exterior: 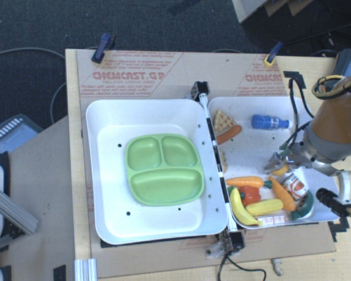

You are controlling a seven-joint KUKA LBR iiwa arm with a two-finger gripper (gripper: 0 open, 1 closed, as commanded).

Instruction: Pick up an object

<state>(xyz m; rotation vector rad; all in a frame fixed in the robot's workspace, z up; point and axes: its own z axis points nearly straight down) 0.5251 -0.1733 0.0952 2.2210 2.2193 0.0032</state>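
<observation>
1. The hand (pixel 279 163) hangs low near the right bin's (pixel 245 105) right wall; whether it is open I cannot tell.
2. Likely targets: the banana (pixel 241 208) and carrot (pixel 245 181), crowded along the front edge.
3. Descend straight; the blue bottle (pixel 269 122) sits freer toward the back.

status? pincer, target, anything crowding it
Pincer low in right bin, fingers unreadable. No object seen held. Nearest: carrot, small jar, corn, banana, packed tight. Blue bottle sits apart.
</observation>
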